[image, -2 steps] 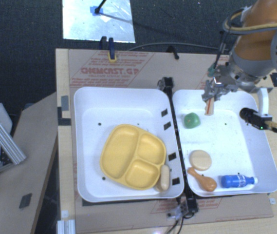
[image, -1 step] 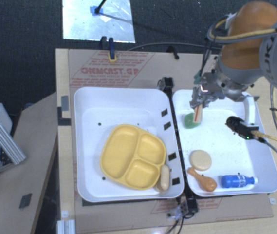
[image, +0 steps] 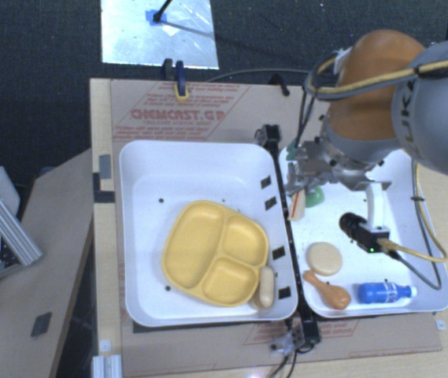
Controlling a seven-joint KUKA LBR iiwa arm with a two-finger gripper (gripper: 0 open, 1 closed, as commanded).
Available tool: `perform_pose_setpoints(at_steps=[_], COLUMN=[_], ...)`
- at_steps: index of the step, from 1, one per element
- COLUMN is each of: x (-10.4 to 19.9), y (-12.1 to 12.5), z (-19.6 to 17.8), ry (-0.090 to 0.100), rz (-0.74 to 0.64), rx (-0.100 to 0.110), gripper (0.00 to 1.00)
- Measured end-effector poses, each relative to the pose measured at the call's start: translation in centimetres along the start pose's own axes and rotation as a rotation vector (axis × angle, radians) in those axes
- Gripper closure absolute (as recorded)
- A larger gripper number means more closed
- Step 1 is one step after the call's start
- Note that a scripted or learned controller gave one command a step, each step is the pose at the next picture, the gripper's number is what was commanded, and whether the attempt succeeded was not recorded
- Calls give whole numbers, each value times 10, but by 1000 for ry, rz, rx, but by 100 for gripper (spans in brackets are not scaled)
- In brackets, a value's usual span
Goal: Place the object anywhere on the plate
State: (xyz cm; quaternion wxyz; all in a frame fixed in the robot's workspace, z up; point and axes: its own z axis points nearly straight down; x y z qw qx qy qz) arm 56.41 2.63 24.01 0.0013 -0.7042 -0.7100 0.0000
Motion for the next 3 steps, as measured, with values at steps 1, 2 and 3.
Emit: perform_pose_setpoints(at_steps=[1, 2, 3], x=[46, 88, 86], y=[-35, -60, -59], z=[-1, 2, 1], ry=[1, 0, -1], rz=[-1, -1, 5], rx=[0, 0, -2], gripper=[100, 100, 0])
